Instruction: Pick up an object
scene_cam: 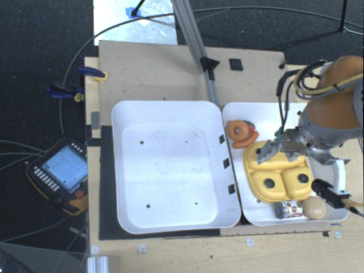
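The yellow moulded tray [278, 175] lies in the right bin [239, 117], near its middle, and seems the likely target. Its long axis runs from upper left to lower right, with two round hollows at the lower end. The tool [268, 151] sits over the tray's upper-left corner, apparently touching it; whether it is spread or pinching cannot be told. Nothing looks lifted yet, so the grasp and raise remain. Just above the tray lie a doughnut [239, 130] and an orange piece [247, 139]; below it, a small can [290, 209] and a beige ball [314, 207]. The left bin [119, 152] lies beside it on the table [153, 73].
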`<act>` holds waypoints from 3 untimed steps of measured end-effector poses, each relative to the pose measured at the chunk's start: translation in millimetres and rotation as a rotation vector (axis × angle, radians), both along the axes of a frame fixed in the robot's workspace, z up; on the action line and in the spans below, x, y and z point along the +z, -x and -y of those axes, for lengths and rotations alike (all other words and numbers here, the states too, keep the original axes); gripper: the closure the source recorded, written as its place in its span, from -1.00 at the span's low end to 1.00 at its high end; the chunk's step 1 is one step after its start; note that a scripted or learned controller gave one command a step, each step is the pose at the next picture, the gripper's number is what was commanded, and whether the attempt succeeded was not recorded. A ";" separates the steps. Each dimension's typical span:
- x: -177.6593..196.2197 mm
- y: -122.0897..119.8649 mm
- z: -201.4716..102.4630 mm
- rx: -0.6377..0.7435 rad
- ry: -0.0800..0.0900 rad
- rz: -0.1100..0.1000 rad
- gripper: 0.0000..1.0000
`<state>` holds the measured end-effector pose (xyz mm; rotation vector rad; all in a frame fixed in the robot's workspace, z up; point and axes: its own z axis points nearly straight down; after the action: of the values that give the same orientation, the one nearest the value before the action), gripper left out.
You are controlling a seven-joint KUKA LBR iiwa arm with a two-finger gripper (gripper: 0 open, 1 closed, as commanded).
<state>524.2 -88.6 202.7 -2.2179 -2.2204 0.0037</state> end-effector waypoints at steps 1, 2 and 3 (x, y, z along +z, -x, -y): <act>-42.7 4.1 -0.7 0.000 0.000 0.001 -1.00; -88.0 -0.1 7.1 -0.001 0.002 0.005 -1.00; -75.7 -1.0 6.4 0.001 0.000 0.007 1.00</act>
<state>525.1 -95.0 127.0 -2.2206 -2.2253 -0.0038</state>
